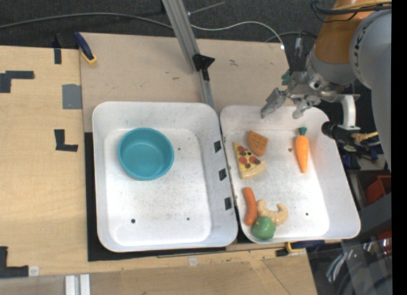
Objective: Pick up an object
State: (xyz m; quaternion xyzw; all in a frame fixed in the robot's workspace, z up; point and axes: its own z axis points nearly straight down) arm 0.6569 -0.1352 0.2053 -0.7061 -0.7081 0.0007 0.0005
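Gripper point(284, 104) is hovering over the far edge of the right bin point(340, 220), fingers spread apart, nothing sitting between them. One finger is pointing left-near, the other down toward the carrot top. The arm is coming in from the right, orange band above the wrist.

Nearest candidate is the carrot point(302, 150), lying just near-right of the gripper, apart from it, not touching. Its long axis is running far-to-near, green top at the far end and closest to the gripper. My read: the fingers would need to close across the carrot's width, left-right, after moving nearward and a bit right, then down.

The toast-like brown piece point(257, 142) is sitting near-left of the gripper, about as close as the carrot. The pizza slice point(248, 160) is touching or just beside it on the near side. Further near: a red sausage-like piece point(250, 205), a tan lumpy piece point(273, 212) and a green round piece point(263, 227), clustered tight, looking harder to grab cleanly.

Left bin point(108, 128) is holding a teal bowl point(146, 154), well apart from the gripper.

No object lifted yet.
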